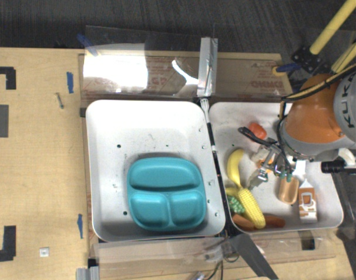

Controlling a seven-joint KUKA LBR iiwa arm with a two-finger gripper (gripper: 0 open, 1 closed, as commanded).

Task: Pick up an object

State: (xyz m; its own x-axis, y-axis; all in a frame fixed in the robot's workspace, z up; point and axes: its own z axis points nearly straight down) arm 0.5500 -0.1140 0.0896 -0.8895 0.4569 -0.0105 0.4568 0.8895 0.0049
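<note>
Two shallow white bins sit side by side on the bench. The left bin (pixel 102 127) holds a teal divided tray (pixel 165 192). The right bin (pixel 330 212) holds a clutter of toy food. Writing shows on the brown cardboard (pixel 257 77) behind the bins, too faint to read, and white letters on the arm (pixel 318 118) are cut off at the frame's edge.

The gripper (pixel 265 167) hangs low over the right bin; its fingers are lost in cables and metal parts, so I cannot tell whether the jaws are wide or narrow, or whether anything sits between them. Just left of the jaws lies a banana (pixel 234 167). Below and slightly left is a corn cob (pixel 251 207), with a small green item (pixel 232 203) beside it and a red sausage-like piece (pixel 274 220) partly hidden under the cob. Above the jaws a red-orange object (pixel 258 130) peeks out beside the arm. To the right are a tan bottle-like item (pixel 287 190) and a small white and orange carton (pixel 307 205), its print illegible.
</note>
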